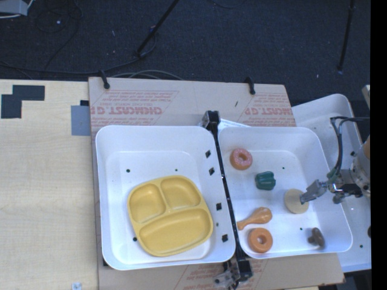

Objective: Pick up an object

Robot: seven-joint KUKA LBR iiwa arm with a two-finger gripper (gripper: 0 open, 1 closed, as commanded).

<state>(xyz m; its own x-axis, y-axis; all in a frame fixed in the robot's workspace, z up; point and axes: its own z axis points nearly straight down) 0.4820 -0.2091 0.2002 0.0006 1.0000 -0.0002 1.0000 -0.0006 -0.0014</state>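
Beige disc (295, 201), right bin (284, 139), touching pincer (311, 193) tip

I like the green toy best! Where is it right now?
The green pepper toy lies in the right bin, near its middle, below and right of the pink donut and up-left of the beige disc.

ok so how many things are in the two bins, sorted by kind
Doughnuts: 2, one pink, one orange
Green pepper: 1
Drumstick: 1
Beige round piece: 1
Small brown piece: 1
Yellow divided plate: 1
Total: 7
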